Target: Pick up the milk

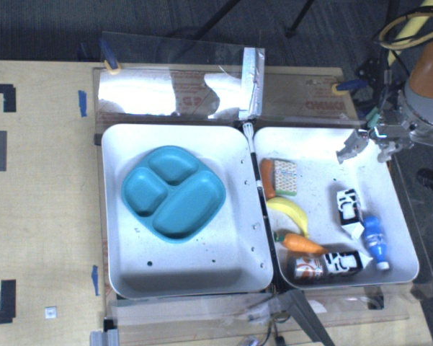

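The milk is a small black-and-white carton lying in the right half of the right bin. My gripper hovers over the bin's far right corner, up and slightly right of the carton and well apart from it. Its two fingers are spread, so it is open with nothing between them. A blue bottle lies just right of and below the milk, nearly touching its white end.
The right bin also holds a banana, a carrot, a dark bottle along the near wall, a cracker box and a sausage. In the left bin sits a blue divided plate.
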`<action>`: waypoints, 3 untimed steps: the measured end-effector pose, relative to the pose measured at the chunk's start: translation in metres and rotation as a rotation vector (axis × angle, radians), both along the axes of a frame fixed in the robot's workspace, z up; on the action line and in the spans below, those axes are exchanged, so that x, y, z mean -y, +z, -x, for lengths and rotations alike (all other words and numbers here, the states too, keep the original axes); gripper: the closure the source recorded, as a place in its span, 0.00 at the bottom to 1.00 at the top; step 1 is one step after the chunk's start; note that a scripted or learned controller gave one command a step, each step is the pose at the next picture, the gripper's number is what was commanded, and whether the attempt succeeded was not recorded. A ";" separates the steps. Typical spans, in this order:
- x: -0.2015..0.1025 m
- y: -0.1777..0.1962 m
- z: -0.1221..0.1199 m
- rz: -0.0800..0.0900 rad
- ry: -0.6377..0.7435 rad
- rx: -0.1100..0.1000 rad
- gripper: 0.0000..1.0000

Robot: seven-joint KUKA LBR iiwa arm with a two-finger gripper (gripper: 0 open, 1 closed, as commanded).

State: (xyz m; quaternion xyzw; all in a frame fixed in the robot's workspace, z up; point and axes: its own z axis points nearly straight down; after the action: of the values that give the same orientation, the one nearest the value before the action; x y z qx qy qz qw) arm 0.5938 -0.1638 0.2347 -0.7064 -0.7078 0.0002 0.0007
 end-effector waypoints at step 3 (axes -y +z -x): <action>0.007 -0.137 0.069 0.002 -0.030 0.010 1.00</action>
State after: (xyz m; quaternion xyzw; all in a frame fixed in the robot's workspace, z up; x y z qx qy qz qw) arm 0.5247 -0.1713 0.0974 -0.7167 -0.6973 -0.0026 -0.0038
